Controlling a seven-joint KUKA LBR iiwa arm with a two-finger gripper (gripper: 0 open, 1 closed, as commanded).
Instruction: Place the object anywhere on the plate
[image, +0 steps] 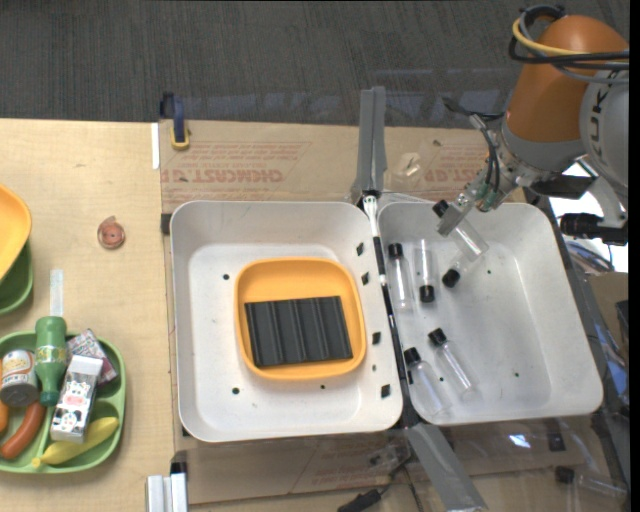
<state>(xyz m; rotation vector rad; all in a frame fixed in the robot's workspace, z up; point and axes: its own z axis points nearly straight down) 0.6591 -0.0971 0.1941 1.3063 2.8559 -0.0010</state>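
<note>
A yellow plate with a dark ribbed slab on it lies in the left bin. Several clear vials with black caps are scattered in the right bin: one by the left wall, one beside it, one just under the gripper, and two near the front. My gripper hangs over the back left part of the right bin, close above the vials. Whether it holds anything cannot be made out.
The arm comes in from the upper right over the right bin's back edge. A metal divider runs between the bins. On the bench at the left stand a green tray of toy food and a yellow bowl.
</note>
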